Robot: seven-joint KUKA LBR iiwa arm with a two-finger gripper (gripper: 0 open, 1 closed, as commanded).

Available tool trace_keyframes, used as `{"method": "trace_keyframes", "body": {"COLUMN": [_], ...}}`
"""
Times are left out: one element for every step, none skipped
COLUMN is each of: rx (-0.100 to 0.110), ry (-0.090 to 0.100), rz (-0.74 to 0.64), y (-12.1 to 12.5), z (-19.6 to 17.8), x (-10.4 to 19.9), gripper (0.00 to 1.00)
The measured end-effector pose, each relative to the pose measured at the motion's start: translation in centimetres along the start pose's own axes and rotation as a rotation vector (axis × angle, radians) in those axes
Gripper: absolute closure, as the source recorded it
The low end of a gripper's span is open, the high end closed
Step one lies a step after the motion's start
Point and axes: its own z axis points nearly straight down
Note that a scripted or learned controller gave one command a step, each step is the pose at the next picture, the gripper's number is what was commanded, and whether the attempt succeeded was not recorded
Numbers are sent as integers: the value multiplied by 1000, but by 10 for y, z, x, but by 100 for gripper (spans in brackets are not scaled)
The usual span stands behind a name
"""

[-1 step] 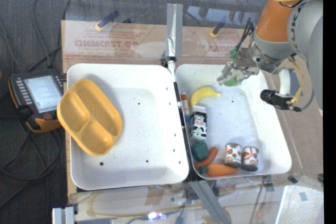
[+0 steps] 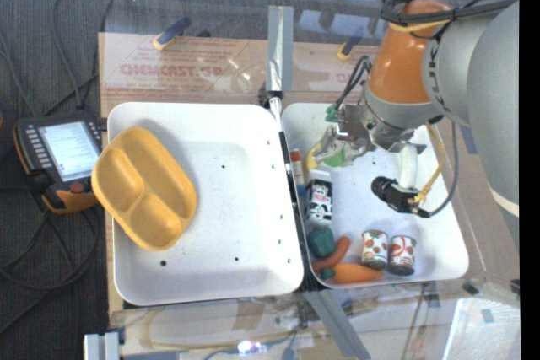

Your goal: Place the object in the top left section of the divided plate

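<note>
Yellow divided plastic plate (image 2: 143, 187) sits in the left white bin (image 2: 245, 265). Gripper (image 2: 342, 139) hangs right of the plate over a green-yellow item (image 2: 332, 152); grip state unclear. Confirm your hold before lifting.

The big grey arm (image 2: 485, 72) comes in from the right side. It bends down, and its orange band (image 2: 405, 55) sits just above the wrist. The tool (image 2: 344, 135) hangs low at the end, pointing down and to the left.
</note>
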Motion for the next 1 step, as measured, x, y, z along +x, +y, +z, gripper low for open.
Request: {"method": "trace_keyframes", "body": {"rx": [2], "ry": [0], "rz": [141], "y": [-37], "z": [0], "x": [78], "gripper": [100]}}
